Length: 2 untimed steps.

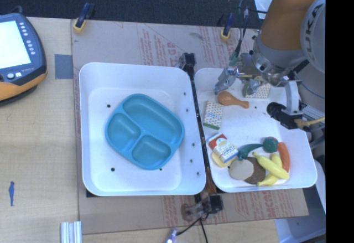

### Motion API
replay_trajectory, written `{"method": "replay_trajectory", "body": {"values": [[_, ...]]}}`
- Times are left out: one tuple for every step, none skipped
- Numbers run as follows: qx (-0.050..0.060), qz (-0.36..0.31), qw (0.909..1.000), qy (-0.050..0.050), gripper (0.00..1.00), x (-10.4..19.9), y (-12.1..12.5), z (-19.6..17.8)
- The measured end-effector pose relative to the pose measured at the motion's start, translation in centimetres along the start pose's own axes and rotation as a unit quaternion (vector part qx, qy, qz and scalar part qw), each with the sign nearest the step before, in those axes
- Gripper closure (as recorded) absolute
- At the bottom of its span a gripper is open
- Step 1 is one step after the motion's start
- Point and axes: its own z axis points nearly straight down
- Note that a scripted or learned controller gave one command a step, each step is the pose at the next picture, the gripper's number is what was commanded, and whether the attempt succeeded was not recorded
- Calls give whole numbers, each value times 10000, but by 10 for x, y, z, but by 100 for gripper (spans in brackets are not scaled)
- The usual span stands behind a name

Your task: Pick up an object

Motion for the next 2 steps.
{"method": "replay_trajectory", "body": {"values": [[2, -1, 10000, -3, 0, -32, 55, 46], [11, -6, 10000, -2, 0, -55, 56, 136]]}}
